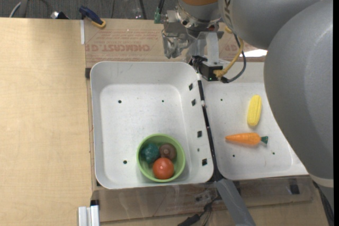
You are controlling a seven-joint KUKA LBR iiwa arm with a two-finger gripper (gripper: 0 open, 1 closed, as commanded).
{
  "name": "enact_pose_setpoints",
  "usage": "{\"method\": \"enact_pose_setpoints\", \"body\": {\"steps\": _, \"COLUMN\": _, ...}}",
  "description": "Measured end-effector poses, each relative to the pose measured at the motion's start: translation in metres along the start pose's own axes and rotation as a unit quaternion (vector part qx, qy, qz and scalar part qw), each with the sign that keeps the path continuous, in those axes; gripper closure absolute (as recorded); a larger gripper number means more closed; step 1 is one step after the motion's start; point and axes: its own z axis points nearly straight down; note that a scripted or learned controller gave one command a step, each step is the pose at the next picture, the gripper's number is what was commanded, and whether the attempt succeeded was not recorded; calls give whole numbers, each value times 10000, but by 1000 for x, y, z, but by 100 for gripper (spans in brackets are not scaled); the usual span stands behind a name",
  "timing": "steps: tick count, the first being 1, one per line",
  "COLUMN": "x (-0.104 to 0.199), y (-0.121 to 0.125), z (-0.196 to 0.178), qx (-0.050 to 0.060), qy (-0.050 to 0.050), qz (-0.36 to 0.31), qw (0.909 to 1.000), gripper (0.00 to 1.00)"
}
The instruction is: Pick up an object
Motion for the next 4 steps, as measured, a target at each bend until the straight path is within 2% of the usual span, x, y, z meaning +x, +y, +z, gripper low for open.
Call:
{"method": "enact_pose_setpoints", "body": {"steps": 1, "x": 0, "y": 0, "z": 0, "qx": 0, "qy": 0, "qz": -1, "qw": 10000, "gripper": 0}}
{"method": "enact_pose_setpoints", "body": {"steps": 2, "x": 0, "y": 0, "z": 0, "qx": 0, "qy": 0, "qz": -1, "qw": 10000, "gripper": 0}}
{"method": "enact_pose_setpoints", "body": {"steps": 3, "x": 47, "y": -83, "z": 135, "qx": 22, "qy": 0, "qz": 1249, "qw": 9922, "gripper": 0}}
{"method": "enact_pose_setpoints", "body": {"steps": 4, "x": 93, "y": -179, "z": 184, "qx": 21, "qy": -2, "qz": 833, "qw": 9965, "gripper": 0}}
